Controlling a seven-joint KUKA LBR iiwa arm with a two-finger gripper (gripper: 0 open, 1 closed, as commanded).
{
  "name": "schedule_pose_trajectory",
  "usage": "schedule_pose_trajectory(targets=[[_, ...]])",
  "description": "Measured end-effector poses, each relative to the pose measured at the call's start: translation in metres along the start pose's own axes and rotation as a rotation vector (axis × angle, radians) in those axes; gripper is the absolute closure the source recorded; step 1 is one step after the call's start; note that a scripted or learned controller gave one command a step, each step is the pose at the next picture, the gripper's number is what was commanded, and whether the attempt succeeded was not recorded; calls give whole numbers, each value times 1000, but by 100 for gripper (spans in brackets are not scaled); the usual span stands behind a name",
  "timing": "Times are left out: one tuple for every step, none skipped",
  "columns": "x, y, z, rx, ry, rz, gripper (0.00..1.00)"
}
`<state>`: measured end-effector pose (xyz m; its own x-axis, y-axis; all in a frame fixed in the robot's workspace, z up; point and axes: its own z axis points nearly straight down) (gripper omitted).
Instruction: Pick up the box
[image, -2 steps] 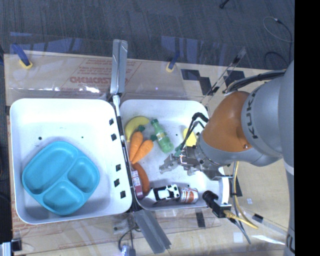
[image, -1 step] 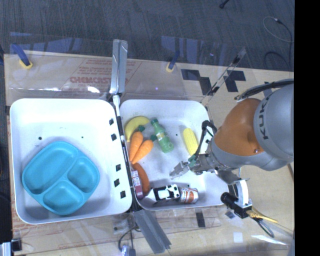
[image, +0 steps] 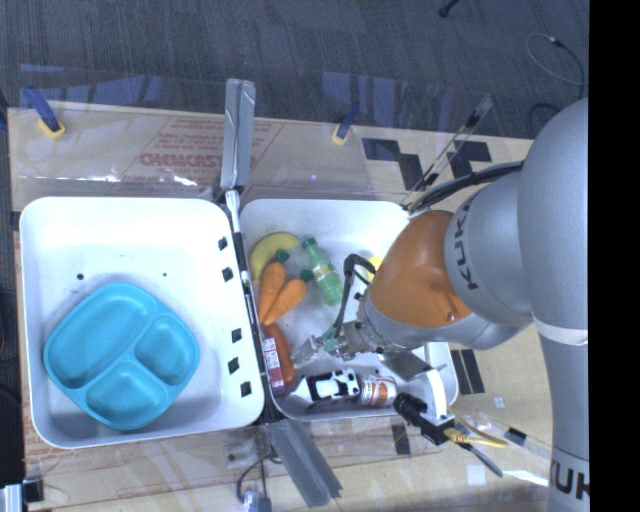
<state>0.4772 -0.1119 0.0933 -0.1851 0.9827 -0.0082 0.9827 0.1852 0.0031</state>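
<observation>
From above, a pale wooden desk (image: 150, 470) stands on dark carpet and bears two shallow white bins side by side, with clear sheeting taped behind them. The left bin (image: 60, 225) holds a blue divided plate (image: 120, 352). The right bin (image: 385, 212) is crowded: a banana (image: 268, 246), a green bottle (image: 322, 272) and two carrots (image: 278, 292) lie in its upper half, and along its left wall lies a slim red-and-white item (image: 270, 358) that cannot be identified.

The arm (image: 520, 250) reaches in from the right, its orange band (image: 420, 275) over the right bin. The claw (image: 335, 342) sits low in the bin below the carrots; whether it is spread or pressed together cannot be told, and nothing is seen between its tips.

The likeliest box is a black-and-white patterned carton (image: 335, 385) lying flat at the bin's near edge, with a small bottle (image: 378, 391) just to its right. It rests on the bin floor just below the claw, so by this view the pick is not done: grasp and lift remain.
</observation>
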Motion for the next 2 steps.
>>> schedule_pose_trajectory(targets=[[-4,9,0,-1,1,-118,0],[-19,30,-89,6,8,137,0]])
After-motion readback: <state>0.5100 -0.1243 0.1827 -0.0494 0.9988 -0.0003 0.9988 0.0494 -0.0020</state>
